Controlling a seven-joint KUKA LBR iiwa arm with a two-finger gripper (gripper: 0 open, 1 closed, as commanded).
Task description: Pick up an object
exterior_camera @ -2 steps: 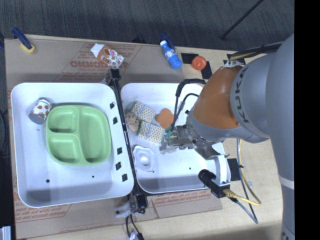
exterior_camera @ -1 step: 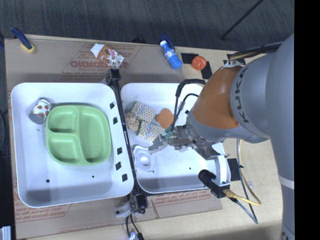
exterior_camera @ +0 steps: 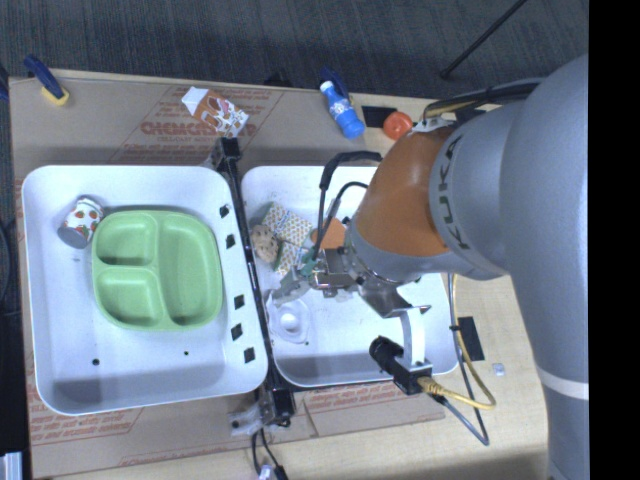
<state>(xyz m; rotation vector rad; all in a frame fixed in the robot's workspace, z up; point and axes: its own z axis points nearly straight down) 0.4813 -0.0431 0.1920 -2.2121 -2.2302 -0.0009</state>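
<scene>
Where clutter crowds the right bin (exterior_camera: 300, 370)'s left wall — tool (exterior_camera: 312, 273), grip state indiscernible.

Divided tray (exterior_camera: 157, 266) in left bin (exterior_camera: 40, 298), cup (exterior_camera: 80, 222) beside its left corner. Cloth (exterior_camera: 284, 230) in right bin (exterior_camera: 300, 363), under arm (exterior_camera: 470, 188). Bottle (exterior_camera: 342, 110) behind bins.

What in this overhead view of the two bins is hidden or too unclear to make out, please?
- Gripper, camera view: its fingers sit among clutter under the wrist, so their state is unreadable.
- Right bin: the arm covers much of its floor.
- Small items at the right bin's left side: overlapping and too small to identify.
- Round object beside the green tray in the left bin: too blurred to name.
</scene>
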